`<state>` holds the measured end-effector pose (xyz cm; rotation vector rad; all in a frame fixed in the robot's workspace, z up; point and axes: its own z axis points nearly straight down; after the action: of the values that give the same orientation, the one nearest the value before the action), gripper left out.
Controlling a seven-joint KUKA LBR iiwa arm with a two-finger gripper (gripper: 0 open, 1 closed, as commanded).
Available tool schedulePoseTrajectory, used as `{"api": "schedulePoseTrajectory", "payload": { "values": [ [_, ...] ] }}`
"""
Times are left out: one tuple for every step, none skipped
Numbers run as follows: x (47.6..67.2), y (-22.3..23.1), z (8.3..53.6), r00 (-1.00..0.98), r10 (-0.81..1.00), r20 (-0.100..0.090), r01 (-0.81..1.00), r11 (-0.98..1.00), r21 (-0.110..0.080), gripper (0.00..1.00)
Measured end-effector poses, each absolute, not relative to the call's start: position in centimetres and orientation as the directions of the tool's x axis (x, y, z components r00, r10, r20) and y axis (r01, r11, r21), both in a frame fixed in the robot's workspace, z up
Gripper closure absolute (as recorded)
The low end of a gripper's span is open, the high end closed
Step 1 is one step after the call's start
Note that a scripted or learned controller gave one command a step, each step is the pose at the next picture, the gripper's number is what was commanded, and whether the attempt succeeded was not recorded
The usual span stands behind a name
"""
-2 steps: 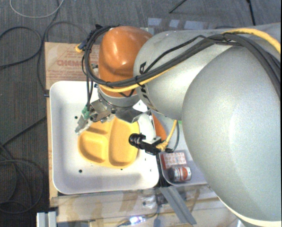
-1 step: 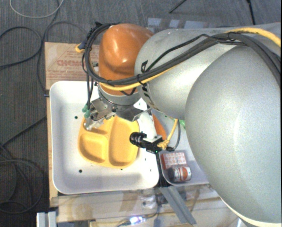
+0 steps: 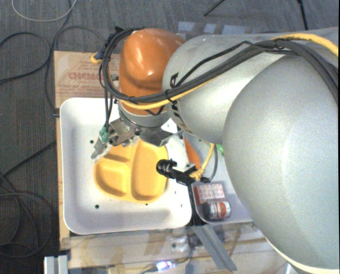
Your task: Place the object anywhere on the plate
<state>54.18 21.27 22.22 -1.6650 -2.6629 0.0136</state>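
Looking down on the surface, the big grey arm (image 3: 261, 124) with its orange band (image 3: 147, 59) covers most of the right side and reaches over the left white bin (image 3: 79, 153). A yellow plate (image 3: 130, 178) with divided sections lies in that bin, a bit right of the middle, and the wrist hangs right over its upper edge. The gripper (image 3: 101, 144) pokes out at the plate's upper left corner, close to the bin floor; can't tell whether it's apart or together from this angle, and I can't make out anything held in it.

The right bin (image 3: 201, 213) is mostly hidden under the arm. In the bit that shows, a red and white can (image 3: 213, 201) lies on its side near the front corner, just beside the wall between the two bins. So the can is off the plate, in the other bin. Something orange (image 3: 191, 153) peeks out just above it, too hidden to name. Black cables (image 3: 16, 84) trail across the dark floor on the left.
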Motion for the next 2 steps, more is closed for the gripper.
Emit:
{"api": "schedulePoseTrajectory", "payload": {
  "values": [
    [54.19,21.32,22.96,-0.439,0.898,-0.005,0.898,0.439,-0.012,1.00],
    [54.19,21.31,22.95,-0.439,0.898,-0.006,0.898,0.439,-0.012,0.00]
  ]
}}
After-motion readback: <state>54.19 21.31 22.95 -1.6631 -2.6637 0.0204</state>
